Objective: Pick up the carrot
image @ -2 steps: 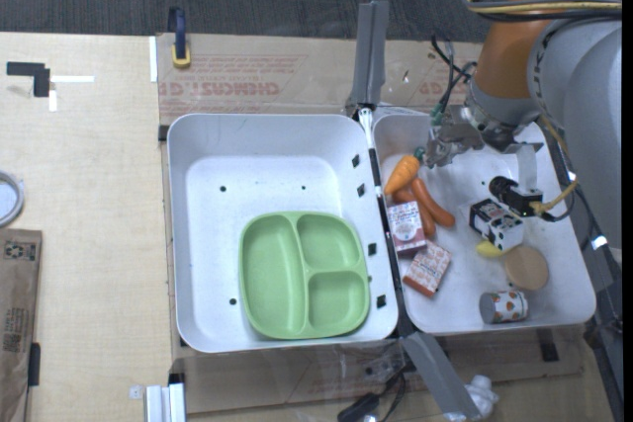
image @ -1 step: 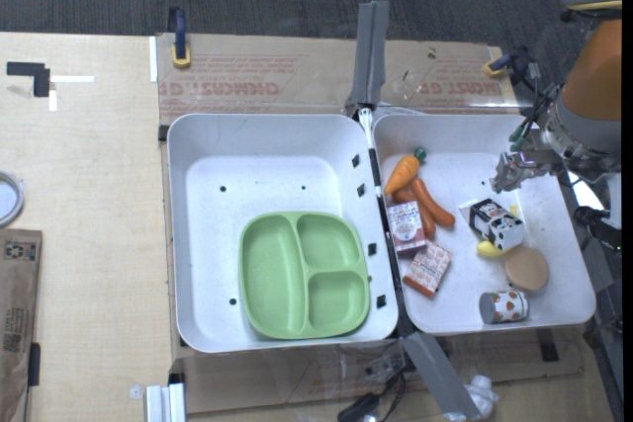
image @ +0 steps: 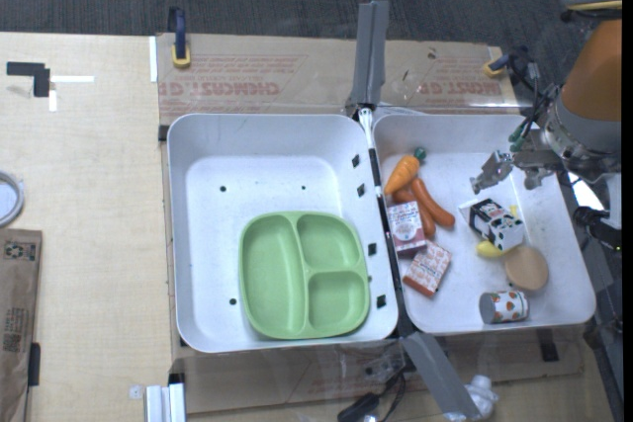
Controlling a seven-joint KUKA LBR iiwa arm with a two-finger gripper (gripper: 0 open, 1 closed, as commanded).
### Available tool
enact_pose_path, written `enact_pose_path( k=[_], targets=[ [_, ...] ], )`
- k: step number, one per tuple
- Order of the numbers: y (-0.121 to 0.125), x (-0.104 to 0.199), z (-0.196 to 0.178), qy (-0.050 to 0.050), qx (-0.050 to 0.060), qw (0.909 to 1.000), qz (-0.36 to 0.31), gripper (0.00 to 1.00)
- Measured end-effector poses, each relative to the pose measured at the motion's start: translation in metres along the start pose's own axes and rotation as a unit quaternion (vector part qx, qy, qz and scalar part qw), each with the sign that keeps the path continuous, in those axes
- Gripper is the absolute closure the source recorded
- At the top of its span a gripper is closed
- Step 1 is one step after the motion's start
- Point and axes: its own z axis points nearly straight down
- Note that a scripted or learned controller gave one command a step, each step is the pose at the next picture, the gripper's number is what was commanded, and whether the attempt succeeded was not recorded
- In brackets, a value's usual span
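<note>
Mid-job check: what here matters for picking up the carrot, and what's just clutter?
For the job:
orange carrot with green tip
hand

Lying about:
second orange carrot
green divided plastic plate
two small red-and-white cartons
black-and-white box
tan round piece

The grey arm (image: 593,104) reaches in from the right, its orange band uppermost and the wrist just right of the jaws. The gripper (image: 492,175) sits at the arm's left end, pointing down and leftward, its metal tips small and blurred.
</note>
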Motion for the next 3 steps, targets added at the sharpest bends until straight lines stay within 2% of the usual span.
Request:
enact_pose_path(
  k=[1,2,3],
  targets=[
    [-0.021,0.069,0.042,0.0,0.0,0.9999,0.011,0.0],
    [0.013,0.053,0.079,0.0,0.0,0.9988,0.05,0.0],
    [0.067,0.073,0.077,-0.001,0.0,0.9991,-0.043,0.0]
  ],
)
